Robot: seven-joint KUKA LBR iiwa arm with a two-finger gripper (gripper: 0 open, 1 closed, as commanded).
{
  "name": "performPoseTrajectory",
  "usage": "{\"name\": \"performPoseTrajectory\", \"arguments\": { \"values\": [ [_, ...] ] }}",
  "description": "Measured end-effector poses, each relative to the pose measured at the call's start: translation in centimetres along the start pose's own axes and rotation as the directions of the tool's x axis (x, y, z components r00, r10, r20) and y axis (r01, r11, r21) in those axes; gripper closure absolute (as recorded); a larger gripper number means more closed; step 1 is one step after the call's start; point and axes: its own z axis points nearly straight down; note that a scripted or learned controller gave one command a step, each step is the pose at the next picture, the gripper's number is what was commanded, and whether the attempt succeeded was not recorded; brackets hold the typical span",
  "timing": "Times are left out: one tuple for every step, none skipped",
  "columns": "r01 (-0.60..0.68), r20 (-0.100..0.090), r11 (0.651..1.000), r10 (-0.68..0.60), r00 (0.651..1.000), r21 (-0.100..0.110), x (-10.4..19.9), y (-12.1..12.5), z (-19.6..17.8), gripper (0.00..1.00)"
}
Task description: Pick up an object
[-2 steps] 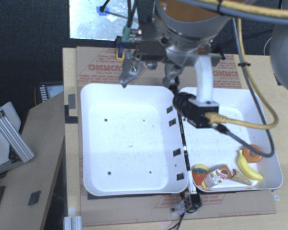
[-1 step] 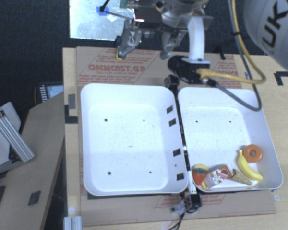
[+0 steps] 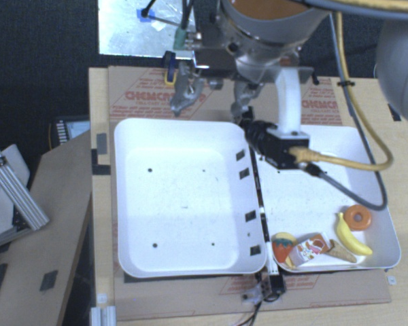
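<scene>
Nearest, a banana, an orange ring and small packets crowd the near corner of the right bin; the left bin offers wide open floor. Beyond the bins' far rims, the gripper hangs from the arm over the cardboard, fingers spread apart, gripping nothing.
</scene>
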Motion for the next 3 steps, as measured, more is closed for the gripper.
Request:
{"name": "performPoseTrajectory", "arguments": {
  "values": [
    [0.000, -0.002, 1.000, 0.000, 1.000, -0.004, 0.0, 0.2, -1.1, 1.00],
    [-0.001, 0.003, 1.000, 0.001, 1.000, 0.003, 0.0, -1.1, 4.3, 1.00],
    [-0.001, -0.002, 1.000, 0.001, 1.000, -0.006, 0.0, -1.1, -0.2, 1.00]
  ]
}}
